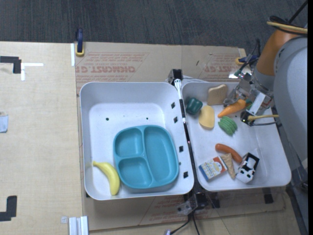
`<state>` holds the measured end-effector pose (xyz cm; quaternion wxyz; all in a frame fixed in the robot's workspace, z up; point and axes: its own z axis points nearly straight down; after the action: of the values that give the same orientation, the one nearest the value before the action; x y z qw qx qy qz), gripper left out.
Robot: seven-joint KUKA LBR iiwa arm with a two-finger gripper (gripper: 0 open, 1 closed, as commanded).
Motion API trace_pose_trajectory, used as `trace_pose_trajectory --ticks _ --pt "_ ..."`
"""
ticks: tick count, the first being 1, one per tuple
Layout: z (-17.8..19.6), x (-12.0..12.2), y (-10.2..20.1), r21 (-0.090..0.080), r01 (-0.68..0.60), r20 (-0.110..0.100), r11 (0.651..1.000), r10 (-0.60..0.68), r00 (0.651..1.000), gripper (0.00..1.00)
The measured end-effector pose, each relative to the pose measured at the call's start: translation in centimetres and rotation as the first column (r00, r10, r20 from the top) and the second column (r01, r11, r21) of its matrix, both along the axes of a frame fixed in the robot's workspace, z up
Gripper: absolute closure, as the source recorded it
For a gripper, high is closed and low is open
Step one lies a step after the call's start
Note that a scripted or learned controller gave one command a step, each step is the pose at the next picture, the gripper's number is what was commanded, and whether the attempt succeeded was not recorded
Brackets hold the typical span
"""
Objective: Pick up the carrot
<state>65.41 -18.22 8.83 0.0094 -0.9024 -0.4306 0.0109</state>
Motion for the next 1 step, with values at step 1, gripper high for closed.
trace_pose_trajectory --ticks 1 --pt "1.04 0.19 0.04 -0.006 -0.008 0.007 1.000 0.008 1.000 1.00"
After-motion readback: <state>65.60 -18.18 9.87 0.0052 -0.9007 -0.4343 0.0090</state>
